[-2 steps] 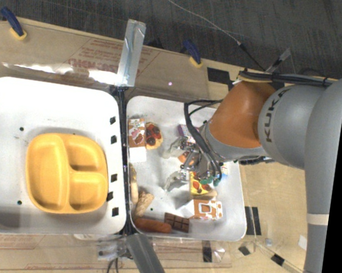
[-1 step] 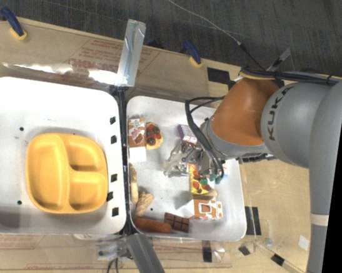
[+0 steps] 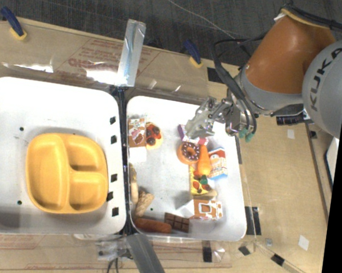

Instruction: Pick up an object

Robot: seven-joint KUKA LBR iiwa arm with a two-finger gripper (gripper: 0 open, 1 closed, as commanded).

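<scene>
Hovering over the right bin, the gripper sits at that bin's far side; whether it is spread or closed I cannot tell, and nothing is seen held in it. Just below it lies the donut, touching a carrot. Judgement: the donut is a light, stiff toy, probably smooth, so it may slip; best taken across the ring's outer rim. It looks round, brown-iced, with sprinkles and a pale edge. Farther out: a chocolate bar and sausage at the near wall. Well left, a yellow tray in the left bin.
</scene>
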